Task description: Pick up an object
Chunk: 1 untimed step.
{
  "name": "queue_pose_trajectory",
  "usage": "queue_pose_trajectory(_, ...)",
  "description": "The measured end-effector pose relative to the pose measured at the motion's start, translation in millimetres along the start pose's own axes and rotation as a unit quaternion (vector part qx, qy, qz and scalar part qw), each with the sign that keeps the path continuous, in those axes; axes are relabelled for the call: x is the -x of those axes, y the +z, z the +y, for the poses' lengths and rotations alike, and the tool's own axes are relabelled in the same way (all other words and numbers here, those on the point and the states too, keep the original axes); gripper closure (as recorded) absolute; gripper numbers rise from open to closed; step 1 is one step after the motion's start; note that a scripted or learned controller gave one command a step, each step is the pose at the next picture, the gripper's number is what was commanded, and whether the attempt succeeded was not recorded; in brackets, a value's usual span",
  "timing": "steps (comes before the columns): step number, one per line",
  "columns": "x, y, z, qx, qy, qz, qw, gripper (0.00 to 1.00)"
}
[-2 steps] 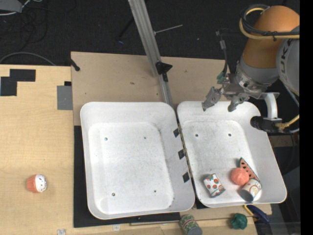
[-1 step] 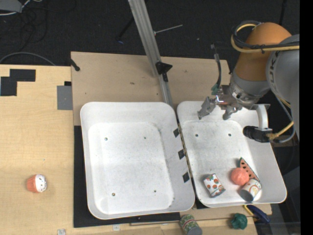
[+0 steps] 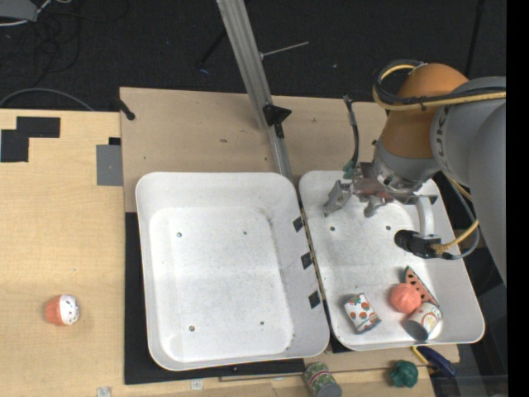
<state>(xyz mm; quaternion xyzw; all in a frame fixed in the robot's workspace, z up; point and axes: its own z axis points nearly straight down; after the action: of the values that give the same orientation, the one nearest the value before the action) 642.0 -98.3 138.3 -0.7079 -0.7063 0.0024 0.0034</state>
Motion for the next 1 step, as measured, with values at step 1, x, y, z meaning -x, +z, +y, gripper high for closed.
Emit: queue_pose_trajectory(1, 3.4, -13.4, 1.0, 0.003, 0.003, -0.001, 1.0000, 1.00)
